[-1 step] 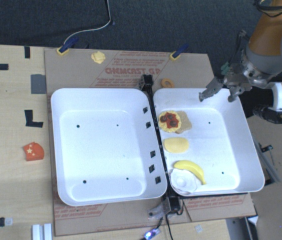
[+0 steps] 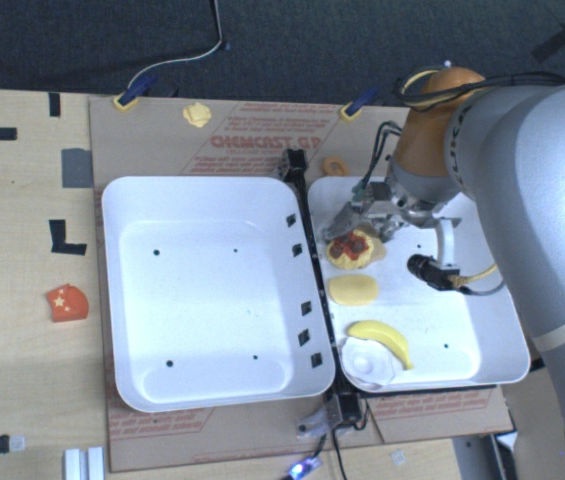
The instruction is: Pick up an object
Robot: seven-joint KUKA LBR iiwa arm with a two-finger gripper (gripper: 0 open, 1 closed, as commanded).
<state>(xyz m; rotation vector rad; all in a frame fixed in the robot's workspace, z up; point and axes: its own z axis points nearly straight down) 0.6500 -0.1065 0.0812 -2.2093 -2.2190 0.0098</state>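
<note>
Down in the right bin (image 2: pixel 482 353), against its left wall, lies a round pastry-like piece with a red centre (image 2: pixel 351 250), and the gripper (image 2: pixel 360 230) sits right on top of it at its far edge. Whether the fingers are spread, pressed together or pinching the piece cannot be told (the metal parts there blur into one another). Just nearer than that piece lies a pale yellow oval lump (image 2: pixel 352 289), close to it but apart. Nearer still, a banana (image 2: pixel 383 340) curves across the near-left corner of the same bin, its end resting over a white round object (image 2: pixel 367 365). A black cable fitting with a yellow lead (image 2: pixel 440 272) hangs from the wrist over the middle of the bin. The grey arm (image 2: pixel 522 168), with its orange band (image 2: pixel 432 128), comes in from the right and far side.

The left bin (image 2: pixel 122 268) stands side by side with the right one, their walls touching along a black strip. Both rest on a cardboard sheet (image 2: pixel 252 138). A small yellow object (image 2: pixel 197 115) lies on the far part of that sheet, and a red piece (image 2: pixel 68 303) lies on the wooden bench (image 2: pixel 22 248) well to the left of the bins.
</note>
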